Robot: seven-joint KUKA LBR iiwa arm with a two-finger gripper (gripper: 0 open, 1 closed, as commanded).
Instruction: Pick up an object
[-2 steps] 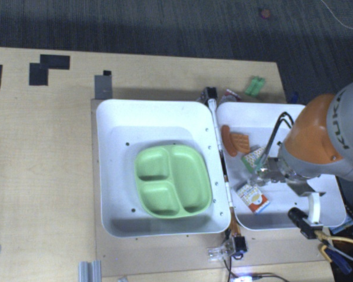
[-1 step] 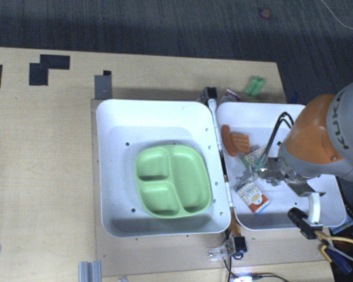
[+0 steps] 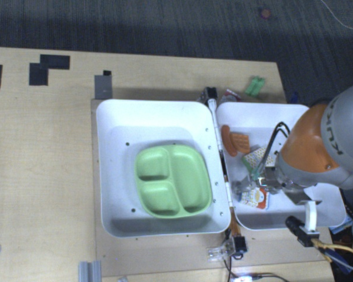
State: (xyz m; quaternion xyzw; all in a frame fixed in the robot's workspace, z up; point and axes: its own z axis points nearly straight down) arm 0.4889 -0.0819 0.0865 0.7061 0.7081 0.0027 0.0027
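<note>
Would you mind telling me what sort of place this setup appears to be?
Probably a robotics lab workcell for grasping trials: a light wooden bench bears two shallow white bins, one with a green sectioned plastic tray, while a grey arm with an orange band reaches into the other.

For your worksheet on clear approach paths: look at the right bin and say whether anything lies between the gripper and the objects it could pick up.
Nothing visible does. The gripper is low inside the right bin, right at the small red and white packet. The orange object and the patterned packet lie uncovered toward the bin's far side.
</note>
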